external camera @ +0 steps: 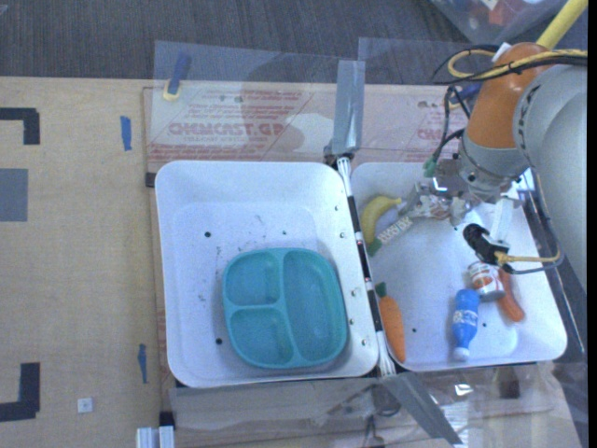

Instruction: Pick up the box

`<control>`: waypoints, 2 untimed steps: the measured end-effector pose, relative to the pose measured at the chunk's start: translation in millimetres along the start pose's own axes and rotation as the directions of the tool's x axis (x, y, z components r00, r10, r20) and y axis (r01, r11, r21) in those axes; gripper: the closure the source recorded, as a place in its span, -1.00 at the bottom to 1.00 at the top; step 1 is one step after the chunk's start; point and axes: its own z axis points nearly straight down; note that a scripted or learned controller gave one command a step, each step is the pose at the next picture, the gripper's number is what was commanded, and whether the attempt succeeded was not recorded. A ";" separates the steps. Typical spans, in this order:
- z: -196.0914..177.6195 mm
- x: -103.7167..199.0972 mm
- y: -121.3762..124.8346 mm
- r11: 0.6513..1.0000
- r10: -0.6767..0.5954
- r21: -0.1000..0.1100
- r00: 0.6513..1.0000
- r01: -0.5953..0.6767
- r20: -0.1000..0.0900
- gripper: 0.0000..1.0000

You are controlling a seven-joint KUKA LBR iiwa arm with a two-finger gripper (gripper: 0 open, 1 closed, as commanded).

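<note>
Box: a small pale oblong box (395, 231) lies slantwise on the floor of the right bin (429, 287), just beside the claw's tip on the side away from the arm.
Claw: the claw (424, 203) sits low at the back of that bin. Whether it is wide, narrow or on the box cannot be told, as its tip blurs into the box's near end.
Banana: the banana (377, 215) is beyond the box from the claw, pressed close to it and to the bin's wall.
Risk, wrong catch: a closing claw would likely take the banana along, or nudge the box under it.
Risk, slip: a hold on only the box's near end would probably let the box swing or drop as it lifts.
Risk, wall: with the box so near the wall, a push could wedge it there.
Farther off: a small can (483, 279), a blue bottle (465, 320) and a carrot (392, 329) lie well toward the front from the claw and seem out of harm's way.
Other bin: the teal divided plate (284, 308) is past the wall, well apart.
</note>
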 end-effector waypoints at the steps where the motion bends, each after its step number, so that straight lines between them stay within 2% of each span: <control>1: -0.2 -18.0 0.7 1.000 -0.026 0.005 1.000 0.026 -0.008 -1.00; 2: 9.2 -0.7 -5.2 0.968 -0.250 0.013 0.968 0.250 0.004 -1.00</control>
